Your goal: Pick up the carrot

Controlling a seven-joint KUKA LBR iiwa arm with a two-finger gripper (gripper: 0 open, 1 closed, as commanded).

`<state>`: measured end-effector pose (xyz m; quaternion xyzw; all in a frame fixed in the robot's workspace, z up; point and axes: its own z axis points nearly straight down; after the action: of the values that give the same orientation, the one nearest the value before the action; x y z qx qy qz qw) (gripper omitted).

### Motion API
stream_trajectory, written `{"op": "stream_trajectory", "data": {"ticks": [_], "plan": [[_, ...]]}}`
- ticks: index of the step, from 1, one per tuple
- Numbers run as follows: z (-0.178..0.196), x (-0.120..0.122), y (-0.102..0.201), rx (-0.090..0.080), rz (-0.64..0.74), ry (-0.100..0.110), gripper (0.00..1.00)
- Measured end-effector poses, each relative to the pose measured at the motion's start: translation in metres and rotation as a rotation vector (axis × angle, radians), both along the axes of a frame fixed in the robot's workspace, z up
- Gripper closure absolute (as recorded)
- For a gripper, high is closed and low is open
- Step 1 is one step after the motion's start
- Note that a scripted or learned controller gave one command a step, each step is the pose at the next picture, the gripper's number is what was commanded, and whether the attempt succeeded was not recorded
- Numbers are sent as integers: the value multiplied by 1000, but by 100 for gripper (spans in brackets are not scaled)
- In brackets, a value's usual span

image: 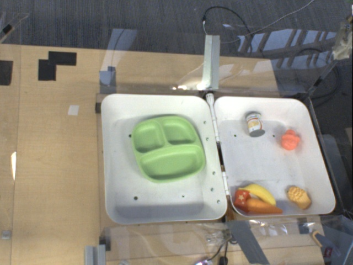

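Carrot point(263, 206) lies beside banana point(260, 192), right bin's point(314, 142) near-left corner.

Two white bins point(160, 208), one green divided plate point(168, 148), one can point(253, 124), one carrot point(262, 206), one banana point(260, 192), one orange-pink fruit point(290, 140), one yellow lumpy piece point(298, 197).

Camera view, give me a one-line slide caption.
Green divided plate in the left bin; carrot, banana, can and other toy foods in the right bin.

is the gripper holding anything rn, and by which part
Nothing is held. The carrot lies in the near left corner of the right bin, beside the banana, with no fingers on it.
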<state>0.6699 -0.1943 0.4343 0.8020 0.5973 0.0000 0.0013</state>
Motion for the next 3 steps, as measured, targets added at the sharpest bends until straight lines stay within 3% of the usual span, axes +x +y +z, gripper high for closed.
{"op": "stream_trajectory", "data": {"ticks": [3], "plan": [[35,5,8,-8,32,-13,100]]}}
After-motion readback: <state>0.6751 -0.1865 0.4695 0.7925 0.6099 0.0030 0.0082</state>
